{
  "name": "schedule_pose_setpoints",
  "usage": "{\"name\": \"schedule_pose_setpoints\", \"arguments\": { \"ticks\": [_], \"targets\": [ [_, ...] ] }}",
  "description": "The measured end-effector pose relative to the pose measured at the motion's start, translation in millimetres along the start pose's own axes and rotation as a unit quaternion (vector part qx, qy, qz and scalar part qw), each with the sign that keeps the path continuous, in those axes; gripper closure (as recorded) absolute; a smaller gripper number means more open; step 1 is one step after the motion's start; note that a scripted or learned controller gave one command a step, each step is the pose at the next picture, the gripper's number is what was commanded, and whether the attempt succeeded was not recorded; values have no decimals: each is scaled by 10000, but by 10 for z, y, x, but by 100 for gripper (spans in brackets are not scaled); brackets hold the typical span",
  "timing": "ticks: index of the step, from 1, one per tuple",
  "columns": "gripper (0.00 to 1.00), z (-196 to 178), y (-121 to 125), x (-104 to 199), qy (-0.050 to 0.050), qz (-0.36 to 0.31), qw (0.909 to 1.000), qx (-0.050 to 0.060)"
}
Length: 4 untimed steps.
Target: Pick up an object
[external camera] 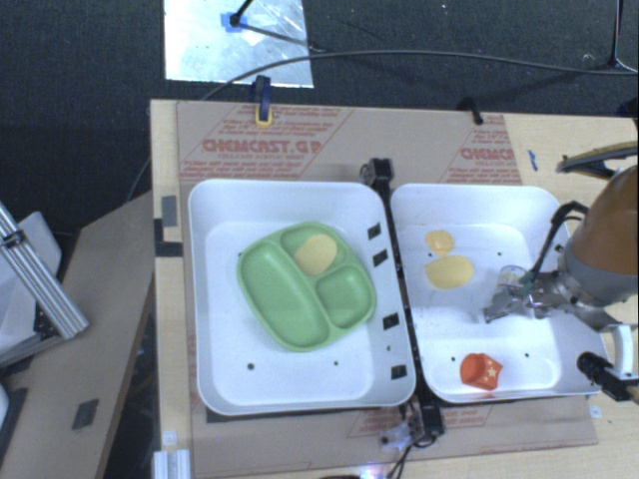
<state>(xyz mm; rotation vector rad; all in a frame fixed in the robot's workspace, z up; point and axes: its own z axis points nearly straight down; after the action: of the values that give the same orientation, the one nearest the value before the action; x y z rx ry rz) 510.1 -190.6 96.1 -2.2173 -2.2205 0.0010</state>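
Note:
In the right bin (469, 208) lie a small yellow piece (439, 239), a larger pale yellow object (449, 271) below it, and a red-orange object (481, 370) near the front wall. My gripper (504, 302) reaches in from the right, low over the bin floor, just right of the pale yellow object and above the red one. Nothing shows between its tips. In the left bin (220, 267) a green divided plate (300, 287) holds a yellow object (317, 254) in its upper compartment.
The arm's orange band and grey wrist (609, 247) cover the right bin's right side. A black divider with clips (394, 287) runs between the bins. Cardboard (329, 138) lies under both. A metal frame (40, 287) stands at the far left.

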Motion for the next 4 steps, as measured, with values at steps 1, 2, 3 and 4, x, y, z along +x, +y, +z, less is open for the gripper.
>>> {"name": "schedule_pose_setpoints", "arguments": {
  "ticks": [1, 2, 3, 4],
  "targets": [
    [0, 117, 7, 3, -8, 5, 10000, -14],
    [100, 4, 17, -2, -17, 6, 10000, -32],
    [100, -544, 124, -56, -25, -13, 10000, -50],
    [100, -1183, 116, -94, -27, -18, 10000, -55]
  ]
}}
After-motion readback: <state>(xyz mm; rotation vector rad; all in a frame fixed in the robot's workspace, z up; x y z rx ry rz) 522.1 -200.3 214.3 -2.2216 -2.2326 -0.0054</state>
